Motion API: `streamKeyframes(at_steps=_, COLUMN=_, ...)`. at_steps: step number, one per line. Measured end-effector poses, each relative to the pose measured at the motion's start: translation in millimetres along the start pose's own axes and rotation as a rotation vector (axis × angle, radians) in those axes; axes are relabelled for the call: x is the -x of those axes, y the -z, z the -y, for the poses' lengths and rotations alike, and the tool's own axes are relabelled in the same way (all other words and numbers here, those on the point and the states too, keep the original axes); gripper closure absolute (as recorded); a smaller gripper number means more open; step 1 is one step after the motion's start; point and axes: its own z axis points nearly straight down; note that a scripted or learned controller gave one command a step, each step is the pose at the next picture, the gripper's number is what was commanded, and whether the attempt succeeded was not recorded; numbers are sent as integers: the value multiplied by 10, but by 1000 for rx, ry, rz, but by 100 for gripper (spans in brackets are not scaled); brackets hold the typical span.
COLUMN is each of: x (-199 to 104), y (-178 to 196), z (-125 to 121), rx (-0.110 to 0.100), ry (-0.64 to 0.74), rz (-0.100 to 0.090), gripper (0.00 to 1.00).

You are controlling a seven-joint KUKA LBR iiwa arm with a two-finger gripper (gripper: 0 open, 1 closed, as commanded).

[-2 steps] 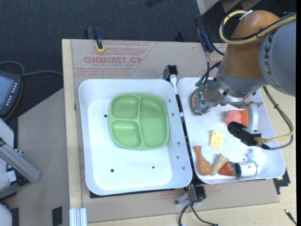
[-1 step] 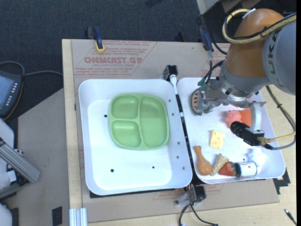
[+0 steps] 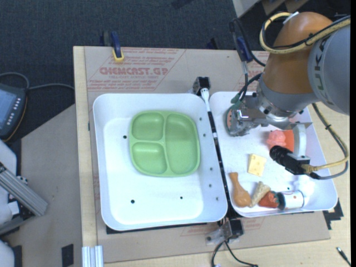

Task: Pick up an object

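I see the claw (image 3: 240, 121) low in the right bin (image 3: 322, 196); cannot tell its state. Cheese wedge (image 3: 256, 164) sits nearby.

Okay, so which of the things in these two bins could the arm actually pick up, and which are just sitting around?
For the job:
- gripper, over the right bin
- yellow cheese piece
- chicken drumstick
- pink toy
- bread slice
- black-and-white cylinder

Just lying about:
- green divided plate, in the left bin
- blue clamp
- cardboard sheet
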Motion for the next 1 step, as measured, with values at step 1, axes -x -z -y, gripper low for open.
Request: streamKeyframes(at_steps=1, x=9, y=2, z=-41, rx=3, ry=0, rz=1, gripper=100)
